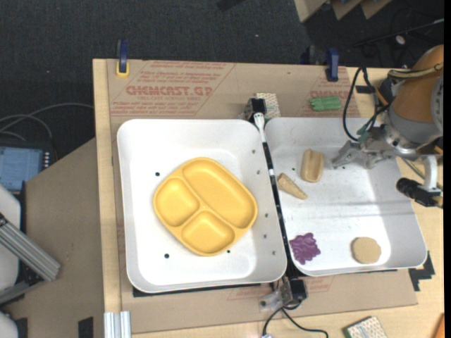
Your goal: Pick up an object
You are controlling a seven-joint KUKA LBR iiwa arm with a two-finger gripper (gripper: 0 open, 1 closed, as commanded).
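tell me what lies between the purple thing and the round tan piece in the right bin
Nothing: in the camera view, bare white bin floor runs between the purple thing and the round tan piece.

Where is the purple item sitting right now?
The purple item lies in the right bin, at its near-left corner by the divider, left of the round tan piece.

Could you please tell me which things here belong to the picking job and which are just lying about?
Job: end effector; tan block; tan wedge; purple piece; round tan piece.
Lying about: yellow divided tray; green item; blue clamps.
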